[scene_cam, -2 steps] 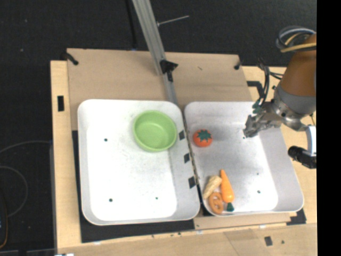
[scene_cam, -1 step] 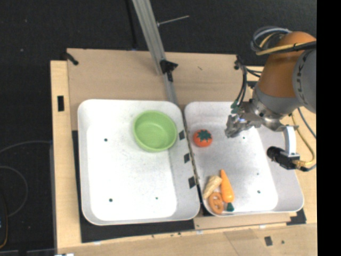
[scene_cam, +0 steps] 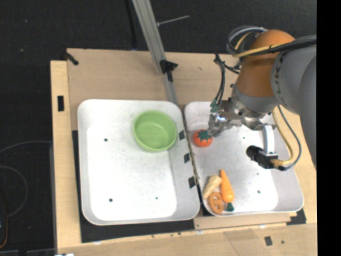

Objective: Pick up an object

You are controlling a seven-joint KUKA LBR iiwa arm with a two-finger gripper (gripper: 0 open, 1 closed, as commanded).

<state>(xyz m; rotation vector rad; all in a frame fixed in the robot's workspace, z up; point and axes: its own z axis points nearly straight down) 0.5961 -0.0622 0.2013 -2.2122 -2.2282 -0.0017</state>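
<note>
From my seat I read the bench from the left. The left bin (scene_cam: 106,196) carries 1 green bowl (scene_cam: 155,130), sitting upright toward its far right part, well apart from anything else.

In the right bin (scene_cam: 266,196) there is a small red tomato (scene_cam: 202,138) with a green top, close to the wall shared by the 2 bins. Nearer the front edge lies a cluster: a pale banana-like piece (scene_cam: 211,184), an orange carrot (scene_cam: 226,186) and a round orange slice (scene_cam: 216,201), all touching or just beside each other.

The gripper (scene_cam: 215,122) hangs directly above the tomato, just beside its upper right edge. I cannot tell how its jaws stand from this angle, and I cannot see the tomato between them, so I do not count it as held.

I judge the tomato to be a light toy, probably smooth plastic and fairly stiff, so it may slip or roll away from a glancing touch. I would take it across its widest middle, coming straight down. The nearby bin wall leaves little room on that side.
</note>
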